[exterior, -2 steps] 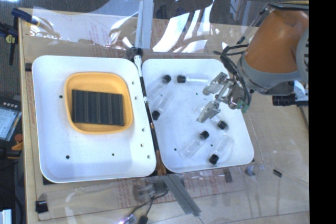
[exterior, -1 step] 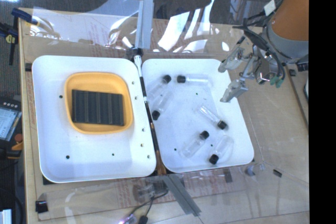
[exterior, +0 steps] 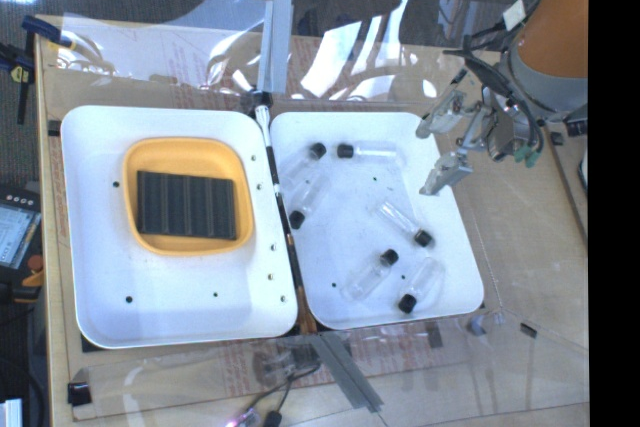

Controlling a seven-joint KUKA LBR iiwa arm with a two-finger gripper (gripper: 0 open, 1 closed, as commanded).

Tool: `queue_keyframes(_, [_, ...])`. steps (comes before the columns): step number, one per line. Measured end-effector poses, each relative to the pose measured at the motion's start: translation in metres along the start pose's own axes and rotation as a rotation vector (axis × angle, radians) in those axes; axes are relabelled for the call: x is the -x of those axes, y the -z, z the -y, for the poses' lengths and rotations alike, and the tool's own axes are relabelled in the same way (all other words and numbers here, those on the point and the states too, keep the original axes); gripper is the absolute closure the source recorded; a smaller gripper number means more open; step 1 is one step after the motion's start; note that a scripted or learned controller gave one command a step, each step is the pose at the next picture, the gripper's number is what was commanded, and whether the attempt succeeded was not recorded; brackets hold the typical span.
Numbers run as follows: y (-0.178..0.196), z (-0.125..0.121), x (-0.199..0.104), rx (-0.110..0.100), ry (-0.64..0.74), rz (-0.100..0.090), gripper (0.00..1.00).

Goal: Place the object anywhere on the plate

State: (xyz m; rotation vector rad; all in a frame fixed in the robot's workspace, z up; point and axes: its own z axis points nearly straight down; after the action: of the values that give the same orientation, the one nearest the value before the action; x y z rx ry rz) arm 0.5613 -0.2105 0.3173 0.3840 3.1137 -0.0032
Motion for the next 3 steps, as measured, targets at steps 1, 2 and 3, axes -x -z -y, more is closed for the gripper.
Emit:
queue_keyframes(1, [-0.046,0.0,-0.005,0.002,0.349,-0.004,0.0])
queue_keyframes(2, [-0.058,0.004,-0.023,0.004,0.624,-0.006,0.0])
queue_keyframes(3, [-0.058,0.005,-0.023,0.004,0.623,-0.006,0.0])
